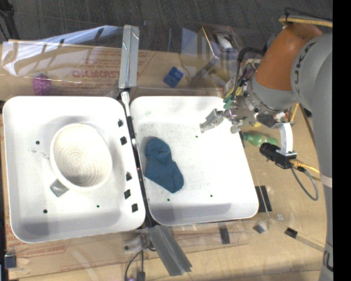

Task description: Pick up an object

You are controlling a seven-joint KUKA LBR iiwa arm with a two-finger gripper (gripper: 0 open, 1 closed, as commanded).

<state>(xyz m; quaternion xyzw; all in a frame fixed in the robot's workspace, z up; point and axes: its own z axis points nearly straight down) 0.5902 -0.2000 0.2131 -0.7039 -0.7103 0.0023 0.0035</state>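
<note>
Orange-banded and grey, the robot arm [289, 57] rises highest toward the camera at the upper right of the frame, and its two-finger gripper [212, 122] hangs over the upper right part of the right white bin [234, 186]. Whether that tool is spread or pressed together cannot be told; the metal at its tip is too small and cluttered with cables to read, and nothing is seen pinched in it.

Down and to the left of the gripper, in the left-centre of the same bin, lies the crumpled dark blue cloth [162, 164]. It is well apart from the tool, with bare white floor between them. Its long axis runs from upper left to lower right, a rounded lump at the top narrowing to a blunter lobe below. It looks soft and matte, likely to fold and sag rather than hold a shape, so a pinch on a raised fold seems the better bet. Reaching it calls for travel toward the lower left and then a descent.

Across the divider, the left white bin [23, 215] holds a cream ribbed dome-shaped bowl [81, 155], upturned by the look of it, with a small grey angular piece [59, 187] just beside its lower left edge. Both bins are smooth, shallow and hard, with rounded corners.
</note>
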